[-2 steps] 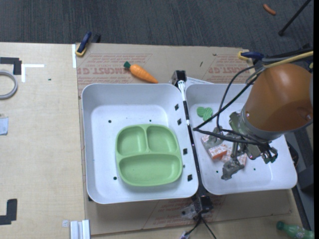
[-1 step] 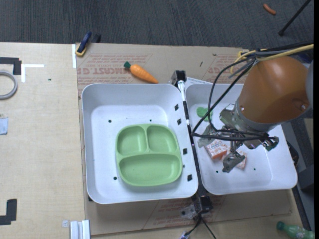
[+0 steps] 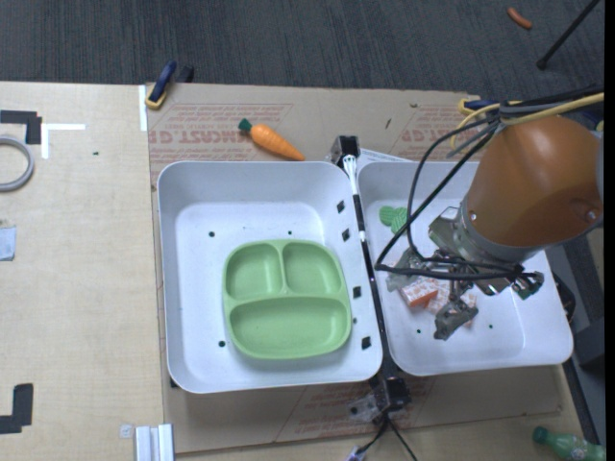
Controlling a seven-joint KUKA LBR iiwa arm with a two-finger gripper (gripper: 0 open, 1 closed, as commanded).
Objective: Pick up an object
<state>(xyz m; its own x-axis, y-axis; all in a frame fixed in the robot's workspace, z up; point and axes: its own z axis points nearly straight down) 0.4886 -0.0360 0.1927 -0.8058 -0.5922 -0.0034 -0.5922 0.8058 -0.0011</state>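
Two bins: left bin (image 3: 183, 257) w/ green tray (image 3: 286, 299); right bin (image 3: 538, 344) w/ orange-white item (image 3: 420, 295).

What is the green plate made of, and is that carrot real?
The green plate looks like smooth moulded plastic: even colour, soft sheen, rounded dividers. The carrot on the cardboard is probably a plastic toy, with flat, bright orange colour, though this view leaves that uncertain.

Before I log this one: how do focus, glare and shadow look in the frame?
Camera view: evenly lit and sharp on the green divided plate and toy carrot; the white bins look bright with little surface detail; the arm's orange band carries a soft sheen and hides the gripper area, where small items blur together.
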